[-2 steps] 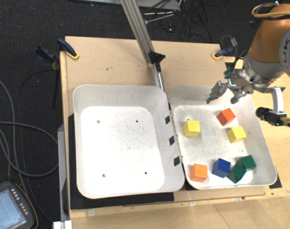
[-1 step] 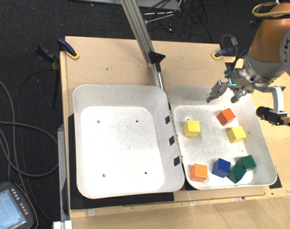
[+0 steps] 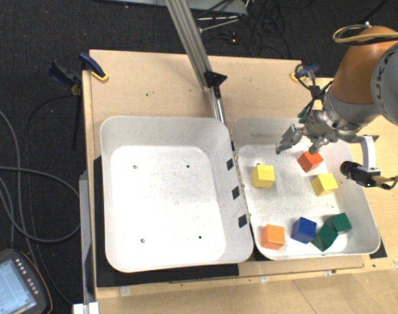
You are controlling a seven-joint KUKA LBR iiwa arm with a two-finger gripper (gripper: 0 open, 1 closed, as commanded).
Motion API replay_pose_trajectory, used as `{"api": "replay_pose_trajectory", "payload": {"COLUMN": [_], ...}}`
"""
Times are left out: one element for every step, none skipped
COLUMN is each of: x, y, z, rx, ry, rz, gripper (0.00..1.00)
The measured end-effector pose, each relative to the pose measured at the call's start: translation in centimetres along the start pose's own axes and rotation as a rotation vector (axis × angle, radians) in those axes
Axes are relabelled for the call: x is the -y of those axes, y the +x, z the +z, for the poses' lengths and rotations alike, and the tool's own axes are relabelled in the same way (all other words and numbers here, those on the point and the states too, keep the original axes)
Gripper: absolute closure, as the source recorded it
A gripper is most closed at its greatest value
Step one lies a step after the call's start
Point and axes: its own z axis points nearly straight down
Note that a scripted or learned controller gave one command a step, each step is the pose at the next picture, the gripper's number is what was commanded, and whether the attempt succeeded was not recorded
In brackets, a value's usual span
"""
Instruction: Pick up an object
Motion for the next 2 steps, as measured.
{"api": "replay_pose_trajectory", "payload": {"x": [-0.3,-0.3], "y": [-0.4,-0.3], "z": [6.1,7.7], "rx": [0.0,0.001], "ry": [-0.004,-0.003], "rz": [0.0,-0.001], "gripper": [0.0,0.0]}}
